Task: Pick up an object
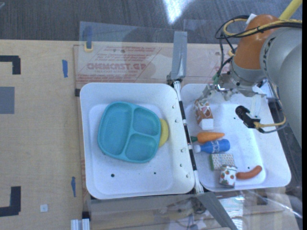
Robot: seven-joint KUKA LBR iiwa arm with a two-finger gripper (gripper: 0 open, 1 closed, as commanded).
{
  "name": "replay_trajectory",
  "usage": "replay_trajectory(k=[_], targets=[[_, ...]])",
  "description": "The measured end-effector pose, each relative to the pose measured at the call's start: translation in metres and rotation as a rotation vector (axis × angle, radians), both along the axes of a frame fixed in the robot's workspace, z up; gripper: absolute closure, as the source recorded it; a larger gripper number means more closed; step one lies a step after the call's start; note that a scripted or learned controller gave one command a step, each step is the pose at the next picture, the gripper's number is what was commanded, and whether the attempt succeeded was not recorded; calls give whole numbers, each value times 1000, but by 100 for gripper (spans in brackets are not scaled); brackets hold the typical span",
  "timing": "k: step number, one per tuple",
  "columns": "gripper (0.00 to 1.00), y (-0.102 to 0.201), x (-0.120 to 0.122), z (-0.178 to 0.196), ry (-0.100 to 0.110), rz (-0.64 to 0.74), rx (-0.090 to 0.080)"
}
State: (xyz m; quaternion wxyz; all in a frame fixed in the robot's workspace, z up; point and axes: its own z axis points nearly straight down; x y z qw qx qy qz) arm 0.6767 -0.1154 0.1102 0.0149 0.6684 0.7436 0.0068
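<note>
A yellow object (164,132) lay mostly hidden under the right edge of the teal divided tray (129,132) in the left bin (91,104). The arm (283,51) ran off the picture's right edge. The gripper (211,91) at the right bin's (278,171) far end was too blurred to read.

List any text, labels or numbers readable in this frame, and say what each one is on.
Red lettering on the clear sheet behind the left bin: one large line and smaller lines around it, all too faint and blurred to read.
Printed packaging on the small carton and the two patterned packs in the right bin: too small to read.
Blue bottle: no legible label.
</note>
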Motion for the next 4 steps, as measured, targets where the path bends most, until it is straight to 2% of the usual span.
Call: replay_trajectory(k=[1,2,3,4], targets=[[0,8,-29,1,-25,43,-1],[0,17,-47,1,-29,158,-6],[0,8,-118,36,33,411,4],[0,5,-147,-4,29,400,2]])
